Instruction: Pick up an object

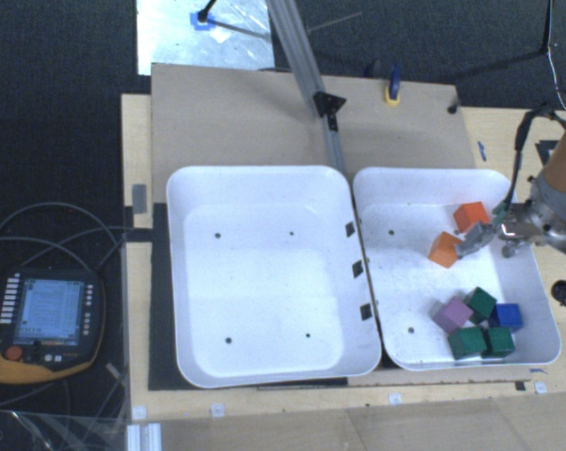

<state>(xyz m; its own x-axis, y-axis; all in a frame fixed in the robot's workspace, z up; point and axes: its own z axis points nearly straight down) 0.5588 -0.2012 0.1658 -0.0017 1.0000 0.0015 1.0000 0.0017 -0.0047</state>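
Camera view: gripper (478, 240) low in right bin (396, 346), among two orange blocks.
Grip: can't tell, fingers unclear.
Orange block (445, 250): touching fingertip side.
Second orange block (470, 216): just above.

Colour rundown from my side of things: both bins are plain white, the left bin (264, 271) and the right bin (405, 252), each speckled with a few small dark dots. In the right one I've got two orange blocks (470, 216) (444, 249), a purple block (452, 314), a blue block (507, 316), and three dark green blocks (481, 303) (467, 342) (498, 341). My pincer (485, 235) is a dull metallic grey. The surface (255, 111) is light tan, sitting on a dark blue-grey carpet (57, 83). Off to the left there's a pendant (44, 325) with an orange-yellow casing, grey face and pale bluish screen. A small blue and yellow clamp (393, 86) sits on the far edge.
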